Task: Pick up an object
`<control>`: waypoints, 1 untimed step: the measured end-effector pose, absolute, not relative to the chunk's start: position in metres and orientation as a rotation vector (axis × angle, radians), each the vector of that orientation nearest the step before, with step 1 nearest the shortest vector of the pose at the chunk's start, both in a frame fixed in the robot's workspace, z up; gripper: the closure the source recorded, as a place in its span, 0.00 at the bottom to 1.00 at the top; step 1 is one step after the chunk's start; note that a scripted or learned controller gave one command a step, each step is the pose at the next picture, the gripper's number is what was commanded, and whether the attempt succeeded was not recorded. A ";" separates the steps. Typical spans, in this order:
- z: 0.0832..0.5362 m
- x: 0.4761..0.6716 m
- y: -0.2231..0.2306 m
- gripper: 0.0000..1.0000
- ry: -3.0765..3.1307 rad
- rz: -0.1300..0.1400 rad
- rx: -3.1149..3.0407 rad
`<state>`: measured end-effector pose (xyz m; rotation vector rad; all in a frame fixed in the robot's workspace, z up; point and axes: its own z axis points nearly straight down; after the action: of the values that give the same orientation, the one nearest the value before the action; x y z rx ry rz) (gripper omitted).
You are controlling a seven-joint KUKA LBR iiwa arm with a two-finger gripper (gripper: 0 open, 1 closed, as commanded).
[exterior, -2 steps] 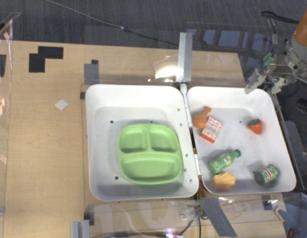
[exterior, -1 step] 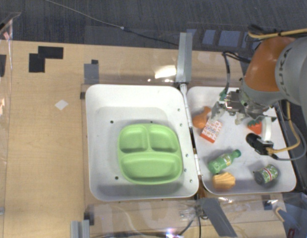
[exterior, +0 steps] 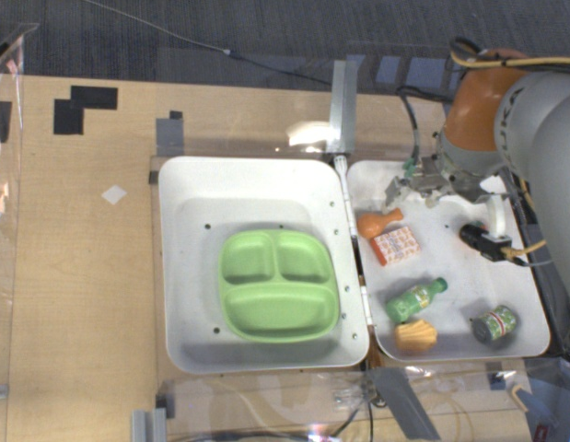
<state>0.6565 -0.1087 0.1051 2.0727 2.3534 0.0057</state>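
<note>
Position: my gripper (exterior: 414,189) stands over the right bin (exterior: 533,339), at about 11 o'clock from that bin's centre, close to its far wall. My grey arm with the orange band comes in from 3 o'clock. Grip state: I cannot tell from this view whether it is spread or pressed together. Items open to picking, all lying on the right bin's floor: an orange carrot-shaped piece (exterior: 378,221) at 10 o'clock, nearest to my gripper, just below it in the view and apart from it; a small red-and-white checked box (exterior: 396,244) at 9 o'clock, just beside the orange piece, where contact between the two cannot be judged; a green bottle (exterior: 416,300) at 7 o'clock, lying on its side with its cap toward 2 o'clock; a yellow-orange lump (exterior: 415,336) at 7 o'clock nearer the front wall, just beside the bottle's base; and a small can (exterior: 494,323) with a green label at 5 o'clock, tilted or on its side, well apart from the others. The left bin (exterior: 188,247) holds a green divided plate (exterior: 279,284), lying flat a little toward 4 o'clock from that bin's centre, well apart from my gripper. Both bins sit side by side on the pale wooden bench (exterior: 82,274).
</note>
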 end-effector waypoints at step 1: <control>0.092 0.595 -0.099 0.00 2.316 0.015 2.106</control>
<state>0.5951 -0.0987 0.0921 2.1057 2.3157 0.0152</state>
